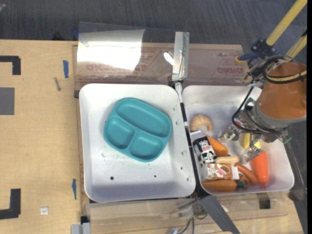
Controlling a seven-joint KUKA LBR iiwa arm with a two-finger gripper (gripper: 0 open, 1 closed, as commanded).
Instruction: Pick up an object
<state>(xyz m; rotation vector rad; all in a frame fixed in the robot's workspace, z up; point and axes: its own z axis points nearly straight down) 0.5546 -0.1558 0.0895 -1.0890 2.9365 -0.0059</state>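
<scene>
My gripper hangs low over the right side of the right bin, under the grey arm's orange band. A small yellow thing lies right at the gripper, partly hidden by it. Around it are an orange carrot at the right, another orange piece at the left, and a printed snack packet toward the front. A tan bread roll sits at the bin's back left, and a black-and-white carton lies beside the divider.
The left bin holds a teal divided plate. A long orange carrot lies along the right bin's front wall. Yellow poles and cables stand behind the arm at the top right. A clear sheet lies behind the bins.
</scene>
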